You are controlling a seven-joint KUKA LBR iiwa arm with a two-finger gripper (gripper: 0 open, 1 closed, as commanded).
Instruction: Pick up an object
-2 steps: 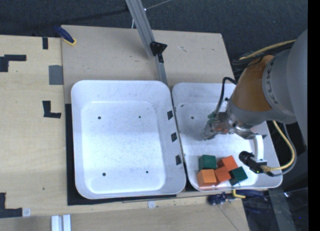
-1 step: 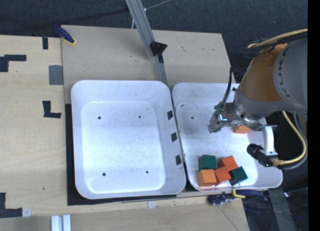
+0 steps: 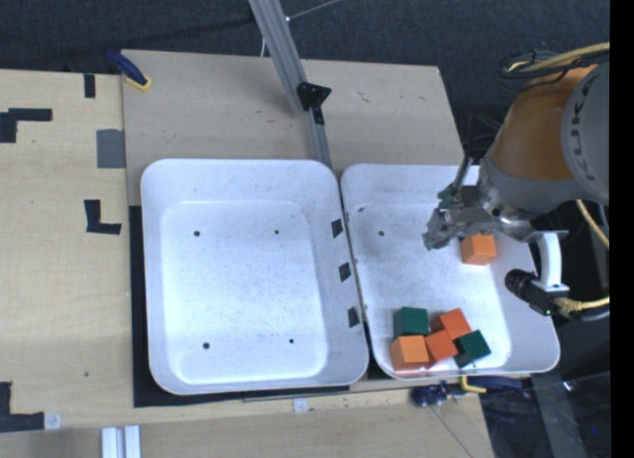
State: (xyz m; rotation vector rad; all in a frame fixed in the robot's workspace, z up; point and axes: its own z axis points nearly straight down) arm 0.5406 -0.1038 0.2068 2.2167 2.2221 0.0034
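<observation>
- The grey arm with the orange band (image 3: 540, 144) is seen reaching in from the right, over the right-hand shallow white bin (image 3: 396, 198).
- The two-finger gripper (image 3: 451, 226) is found above the upper right part of that bin, its dark metal parts bunched together.
- A small orange cube (image 3: 479, 248) is seen just beside the gripper, at its lower right edge; whether it is touched or clamped cannot be told from this slant.
- How the gripper stands, apart or together, cannot be told; the wrist gets in the way.
- A cluster of small blocks is gathered at the near edge of the right bin: a dark green cube (image 3: 410, 322), a second orange block (image 3: 455, 324), an orange cube at the front (image 3: 409, 351), another orange block in the middle (image 3: 440, 347) and a dark green block to the right (image 3: 473, 346).
- These blocks are packed close, touching or nearly so, well apart from the gripper.
- The left-hand shallow white bin (image 3: 243, 273) is set side by side with the right one, rims touching.
- Both bins are carried on the pale wooden table (image 3: 59, 278).
- A slanted grey metal bar (image 3: 282, 35) is seen crossing the table from the top.
</observation>
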